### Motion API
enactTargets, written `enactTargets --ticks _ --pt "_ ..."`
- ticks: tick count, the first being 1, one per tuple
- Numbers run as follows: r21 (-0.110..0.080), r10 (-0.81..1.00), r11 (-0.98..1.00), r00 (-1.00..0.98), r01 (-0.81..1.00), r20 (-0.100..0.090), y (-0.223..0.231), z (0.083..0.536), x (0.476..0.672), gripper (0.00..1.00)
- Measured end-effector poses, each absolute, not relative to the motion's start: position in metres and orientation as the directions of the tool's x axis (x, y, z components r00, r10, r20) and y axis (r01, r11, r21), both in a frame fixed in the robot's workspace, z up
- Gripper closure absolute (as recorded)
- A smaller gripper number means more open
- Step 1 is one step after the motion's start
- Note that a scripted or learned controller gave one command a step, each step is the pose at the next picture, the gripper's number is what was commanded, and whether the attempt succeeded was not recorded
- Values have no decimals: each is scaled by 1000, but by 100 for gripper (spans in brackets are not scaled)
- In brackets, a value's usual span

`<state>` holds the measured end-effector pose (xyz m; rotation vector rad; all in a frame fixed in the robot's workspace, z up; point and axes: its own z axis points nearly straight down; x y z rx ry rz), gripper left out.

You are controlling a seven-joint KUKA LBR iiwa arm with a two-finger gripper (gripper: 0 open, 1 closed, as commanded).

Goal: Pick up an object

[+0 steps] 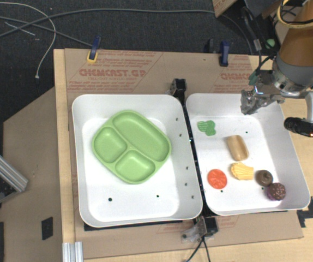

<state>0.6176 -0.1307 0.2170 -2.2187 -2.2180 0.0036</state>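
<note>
Grey hand (250, 103) above right bin (293, 146)

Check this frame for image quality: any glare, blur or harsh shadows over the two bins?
Camera view: lighting is even and soft, with faint shadows beside the green divided plate; the right bin is bright but not blown out; the small food items stay readable though low in detail; the end effector and arm look slightly soft at the upper right.

Two bins side by side on table.
Left bin (85, 201): divided tray (131, 146) at centre. Right bin (293, 162): six small food items (237, 147) toward its front; pincer (249, 103) over rear edge.
</note>
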Motion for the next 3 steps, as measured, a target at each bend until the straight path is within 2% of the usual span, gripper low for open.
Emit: enactTargets --ticks 1,3 --pt "-1 1000 0 0 1000 1 -131 219 619 0" --pt "-5 1000 1 -1 1000 2 -116 118 628 0"
